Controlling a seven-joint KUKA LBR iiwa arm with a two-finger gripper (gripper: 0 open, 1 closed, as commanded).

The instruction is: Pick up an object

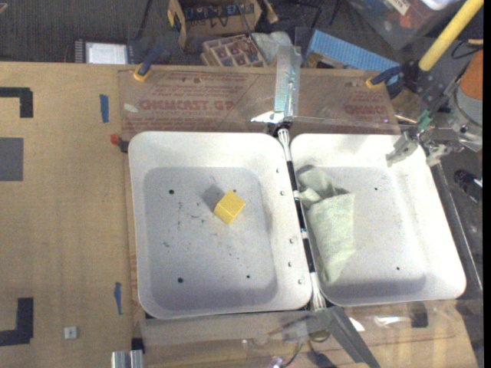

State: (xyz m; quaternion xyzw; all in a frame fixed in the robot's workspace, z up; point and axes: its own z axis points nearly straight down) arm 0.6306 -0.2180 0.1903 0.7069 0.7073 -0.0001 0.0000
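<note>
Yellow block [229, 206], small and cube-like, lying near the middle of the left bin [146, 175], turned at an angle to the bin walls, well apart from them and from anything else. Likely light and rigid, perhaps foam or wood; flat opposite faces offering the obvious hold, with the claw turned to match the block's rotation so as to close squarely and not on the corners. Some risk of skidding on the smooth white floor if nudged off-centre. Second candidate: pale green cloth [331, 222], crumpled and elongated, lying in the right bin [430, 228] close against the wall nearest the divider. Soft, limp, light; no firm edge to take, best pinched at a raised fold near the upper bunched end, though thin fabric may slip out or come up only partly. Count: two bins, side by side on the surface [61, 205]; one yellow block; one cloth; a scatter of dark specks on both bin floors. Claw [418, 140] at the upper right corner of the right bin, above the rim, well apart from both block and cloth; nothing seen between the fingers, and cannot tell how far apart they stand
</note>
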